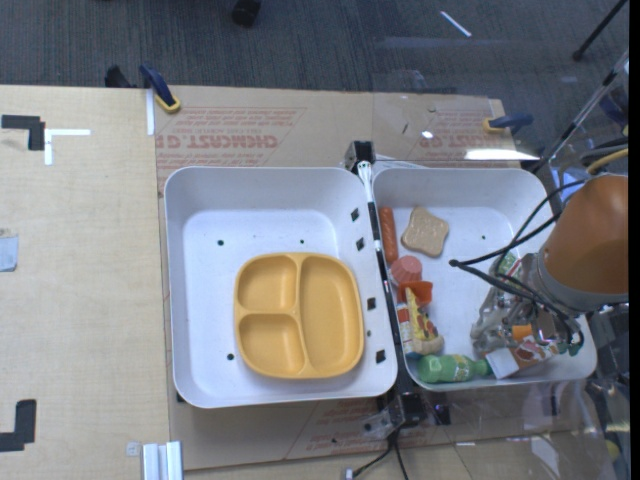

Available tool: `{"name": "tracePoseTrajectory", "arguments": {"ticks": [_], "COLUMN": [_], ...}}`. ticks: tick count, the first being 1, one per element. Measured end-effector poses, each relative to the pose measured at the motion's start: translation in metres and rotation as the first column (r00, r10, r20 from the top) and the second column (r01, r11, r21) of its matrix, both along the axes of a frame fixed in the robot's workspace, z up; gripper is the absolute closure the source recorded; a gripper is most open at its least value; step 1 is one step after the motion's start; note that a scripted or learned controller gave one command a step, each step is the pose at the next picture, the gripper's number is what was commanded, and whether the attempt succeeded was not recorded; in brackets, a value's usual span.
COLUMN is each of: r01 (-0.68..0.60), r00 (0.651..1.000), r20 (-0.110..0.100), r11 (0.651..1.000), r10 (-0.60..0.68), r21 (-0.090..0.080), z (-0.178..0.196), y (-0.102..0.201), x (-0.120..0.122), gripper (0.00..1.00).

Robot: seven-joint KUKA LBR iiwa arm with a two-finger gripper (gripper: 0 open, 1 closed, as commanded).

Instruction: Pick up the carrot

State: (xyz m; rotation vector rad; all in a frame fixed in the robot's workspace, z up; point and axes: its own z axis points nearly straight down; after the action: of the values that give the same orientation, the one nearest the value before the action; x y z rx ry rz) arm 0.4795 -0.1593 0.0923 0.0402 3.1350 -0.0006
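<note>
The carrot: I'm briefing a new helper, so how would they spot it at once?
Look in the right-hand white bin, along its left wall beside the divider. The slim orange carrot lies lengthwise there, left of the tan bread slice. It is the long, thin orange stick above the round pink slice.

Arm [598,236] cut off at right edge, hiding bin's [470,180] corner

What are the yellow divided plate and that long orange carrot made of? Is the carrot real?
The yellow divided plate looks like moulded plastic with a matte finish: uniform colour, soft rounded rims. The carrot is probably a plastic toy too, given its even orange colour and smooth surface, though it is too small to be sure.
</note>
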Motion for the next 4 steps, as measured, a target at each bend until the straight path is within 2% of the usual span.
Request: {"name": "tracePoseTrajectory", "arguments": {"ticks": [1,2,3,4], "r01": [0.002,0.008,-0.044,-0.386], "r00": [1.000,1.000,0.999,0.922], "r20": [0.021,0.021,-0.001,0.000], "r11": [1.000,1.000,0.999,0.922], "r10": [-0.002,-0.008,0.044,0.386], "r21": [-0.004,-0.004,0.001,-0.002], "z": [0.004,0.013,-0.001,0.000], "y": [0.000,-0.001,0.067,0.016], "x": [0.006,0.007,0.021,0.012], "gripper": [0.00,1.00,1.00,1.00]}}
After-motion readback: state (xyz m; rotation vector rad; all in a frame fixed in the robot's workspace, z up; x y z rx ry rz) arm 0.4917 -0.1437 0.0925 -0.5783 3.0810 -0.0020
